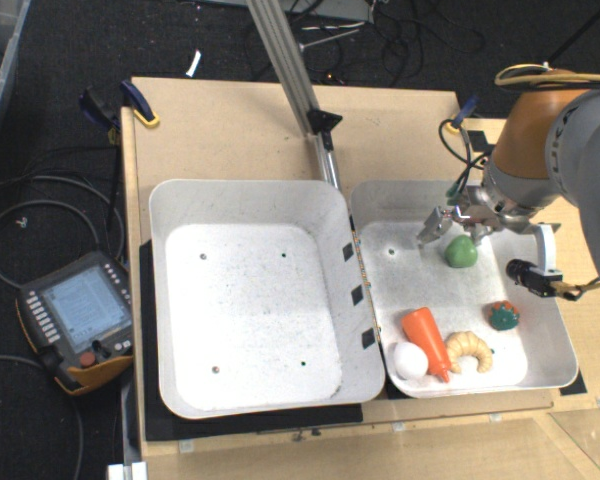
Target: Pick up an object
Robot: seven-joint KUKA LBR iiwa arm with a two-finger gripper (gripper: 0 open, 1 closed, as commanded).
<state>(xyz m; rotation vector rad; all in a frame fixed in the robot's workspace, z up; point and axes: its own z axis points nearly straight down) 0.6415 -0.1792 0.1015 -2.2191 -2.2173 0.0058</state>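
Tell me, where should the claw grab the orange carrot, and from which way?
Probably across the carrot's thick middle, coming straight down from above. It lies flat and slanted in the right bin, with the white egg touching its left side near the lower end and the croissant close on its right, so the upper half gives the most room.

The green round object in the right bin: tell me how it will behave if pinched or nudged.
The green round object looks smooth and ball-like, so it will probably roll on the right bin's flat floor if nudged. Its curved sides may slip out of a two-finger pinch unless centred. It seems small and likely light. The tool sits right beside it.
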